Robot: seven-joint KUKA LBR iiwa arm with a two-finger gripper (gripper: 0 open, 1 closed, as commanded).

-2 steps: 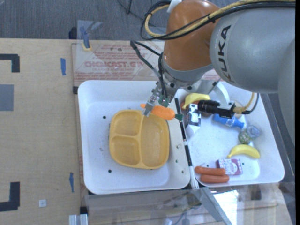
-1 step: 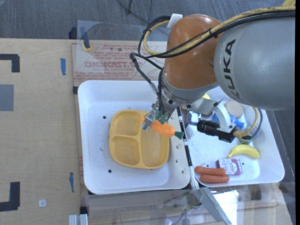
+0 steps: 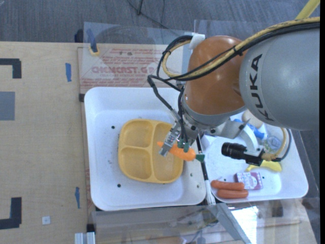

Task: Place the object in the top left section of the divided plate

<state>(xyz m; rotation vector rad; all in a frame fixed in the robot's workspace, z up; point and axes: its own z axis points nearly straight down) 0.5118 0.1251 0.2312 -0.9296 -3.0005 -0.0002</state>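
Observation:
A yellow divided plate (image 3: 136, 154) lies in the left white bin (image 3: 101, 136). My gripper (image 3: 177, 142) hangs over the plate's right rim, below the big orange wrist. An orange toy carrot (image 3: 184, 153) with a green tip sits between the fingers, lying crosswise, and the gripper is shut on it. The carrot is above the plate's right section and the strip of bin floor beside it. The arm hides the plate's upper right corner.
The right bin (image 3: 297, 187) holds a reddish sausage (image 3: 229, 187), a pink-purple packet (image 3: 250, 179), a yellow piece (image 3: 272, 166) and blue-and-white items (image 3: 256, 132). The wall between the bins (image 3: 204, 179) runs just right of the carrot. A pale cardboard sheet (image 3: 127, 67) lies behind the left bin.

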